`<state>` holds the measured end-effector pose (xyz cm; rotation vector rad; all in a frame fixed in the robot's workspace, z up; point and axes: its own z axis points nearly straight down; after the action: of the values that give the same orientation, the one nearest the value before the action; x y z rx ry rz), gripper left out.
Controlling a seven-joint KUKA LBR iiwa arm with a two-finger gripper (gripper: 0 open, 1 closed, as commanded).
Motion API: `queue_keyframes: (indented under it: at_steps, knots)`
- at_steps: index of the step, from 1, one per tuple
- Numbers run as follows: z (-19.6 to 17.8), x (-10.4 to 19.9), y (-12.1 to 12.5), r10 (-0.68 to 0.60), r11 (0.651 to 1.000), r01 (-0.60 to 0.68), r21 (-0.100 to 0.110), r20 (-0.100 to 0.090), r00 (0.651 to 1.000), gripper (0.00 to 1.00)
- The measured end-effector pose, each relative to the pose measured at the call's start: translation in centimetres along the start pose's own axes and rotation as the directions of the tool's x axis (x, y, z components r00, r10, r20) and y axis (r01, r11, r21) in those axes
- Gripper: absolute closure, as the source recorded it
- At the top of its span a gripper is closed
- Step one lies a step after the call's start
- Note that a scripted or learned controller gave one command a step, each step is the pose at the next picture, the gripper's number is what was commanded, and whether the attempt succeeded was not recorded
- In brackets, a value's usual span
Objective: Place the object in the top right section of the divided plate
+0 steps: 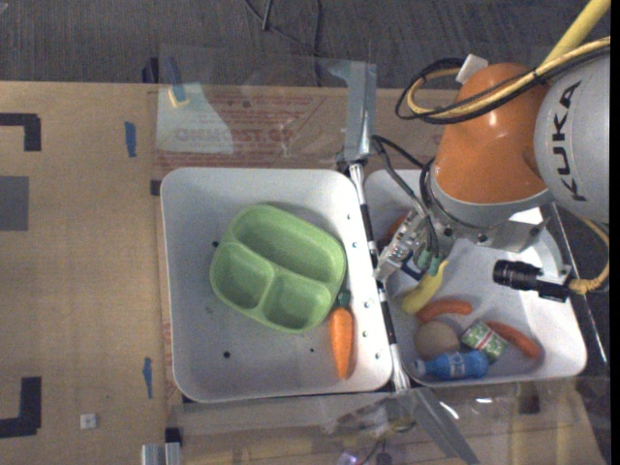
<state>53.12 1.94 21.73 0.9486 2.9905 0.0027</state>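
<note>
Hovering hand (415, 252) over right bin (572, 342) above banana (426, 289), grasp step; grip state unclear; next needs a secure pick, then carry to green plate (278, 267)

"KUKA" in black, on grey arm (572, 143)

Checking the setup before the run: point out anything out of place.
The carrot lies loose in the left bin, just beside the green divided plate, while the other toy items sit in the right bin.
</note>
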Motion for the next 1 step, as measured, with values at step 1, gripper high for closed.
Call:
queue_keyframes:
  at_steps: [1]
  knots:
    - [3.25,0.42,-7.39,0.02,1.0,-0.02,0.002,-0.002,1.0,1.0]
